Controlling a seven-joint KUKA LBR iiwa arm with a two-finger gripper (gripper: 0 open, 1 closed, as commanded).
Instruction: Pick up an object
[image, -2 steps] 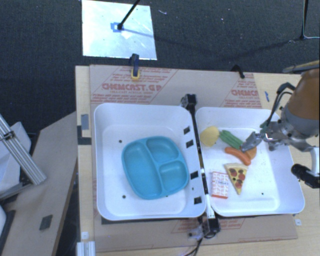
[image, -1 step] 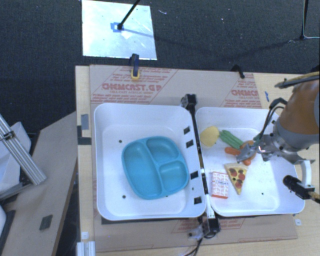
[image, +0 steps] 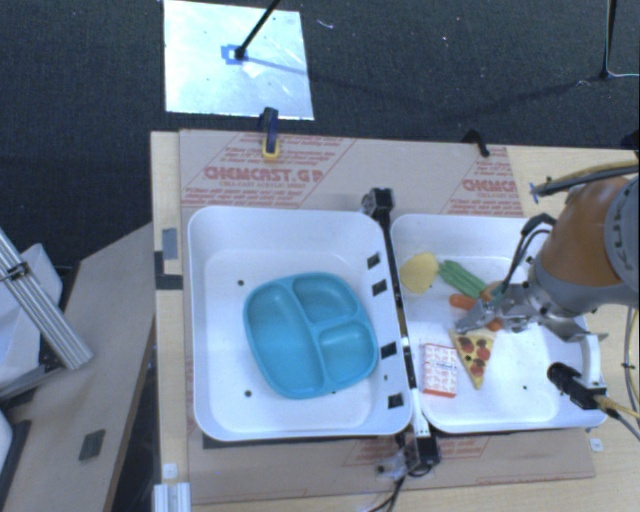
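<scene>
Right bin (image: 520, 395): pizza slice (image: 474, 352), card (image: 440, 368), carrot (image: 462, 300).

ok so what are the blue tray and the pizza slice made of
The blue tray looks like moulded plastic: one even turquoise colour, rounded compartments, a soft sheen. The pizza slice seems to be a toy, probably plastic or rubber, judging by its flat colours and crisp wedge shape; the view is too coarse to say which.
</scene>
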